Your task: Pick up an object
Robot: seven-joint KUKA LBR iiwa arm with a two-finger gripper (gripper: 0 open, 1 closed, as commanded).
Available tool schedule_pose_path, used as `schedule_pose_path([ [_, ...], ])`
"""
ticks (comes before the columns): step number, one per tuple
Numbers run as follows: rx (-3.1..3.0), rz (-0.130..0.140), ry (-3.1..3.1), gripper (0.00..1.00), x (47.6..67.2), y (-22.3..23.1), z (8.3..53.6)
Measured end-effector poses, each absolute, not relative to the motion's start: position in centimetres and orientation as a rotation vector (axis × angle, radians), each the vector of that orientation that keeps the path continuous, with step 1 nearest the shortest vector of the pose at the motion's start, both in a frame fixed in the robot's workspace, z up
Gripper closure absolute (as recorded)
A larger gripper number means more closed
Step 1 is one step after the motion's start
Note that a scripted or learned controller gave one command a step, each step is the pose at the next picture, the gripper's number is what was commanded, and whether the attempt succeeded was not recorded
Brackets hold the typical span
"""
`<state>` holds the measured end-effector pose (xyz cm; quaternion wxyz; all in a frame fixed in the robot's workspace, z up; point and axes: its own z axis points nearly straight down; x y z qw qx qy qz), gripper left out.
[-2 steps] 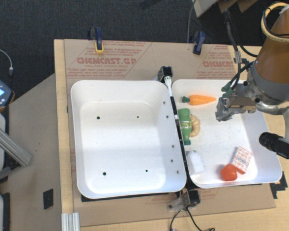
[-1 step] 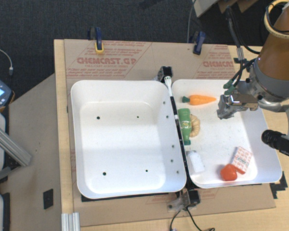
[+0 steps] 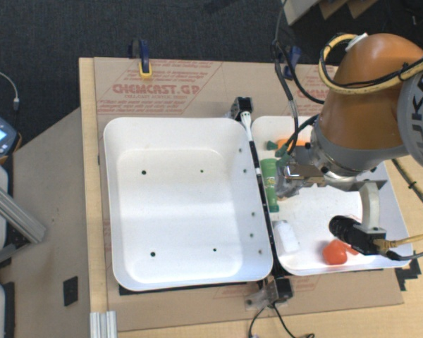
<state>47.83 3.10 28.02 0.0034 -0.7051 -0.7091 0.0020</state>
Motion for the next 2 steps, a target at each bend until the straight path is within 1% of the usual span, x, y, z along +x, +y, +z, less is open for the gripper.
schedule_pose_path([
  [1, -2.220, -0.001, -2.223, 1.00, 47.98, 2.77, 29.35],
  [2, -2.221, -0.002, -2.224, 1.00, 48.03, 2.78, 30.34],
])
